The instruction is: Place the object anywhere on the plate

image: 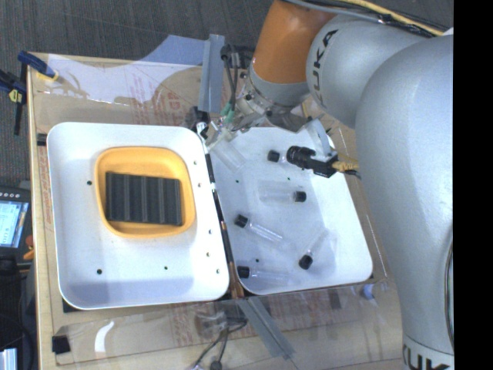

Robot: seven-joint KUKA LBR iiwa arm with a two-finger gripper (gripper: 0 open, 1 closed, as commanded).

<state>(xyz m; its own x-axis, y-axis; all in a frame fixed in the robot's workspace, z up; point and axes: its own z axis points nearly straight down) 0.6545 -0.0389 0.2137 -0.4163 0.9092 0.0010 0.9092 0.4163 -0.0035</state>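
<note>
The gripper (223, 126) hangs over the right bin's (350, 241) far left corner; whether it grips anything I cannot tell. Clear tubes (258, 228) with black caps lie below and right of it. The yellow plate (142, 160) sits to its lower left; any carry should clear the bin walls.

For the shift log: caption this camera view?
Arm's hand at right bin's far-left corner; yellow plate waits in left bin.
</note>
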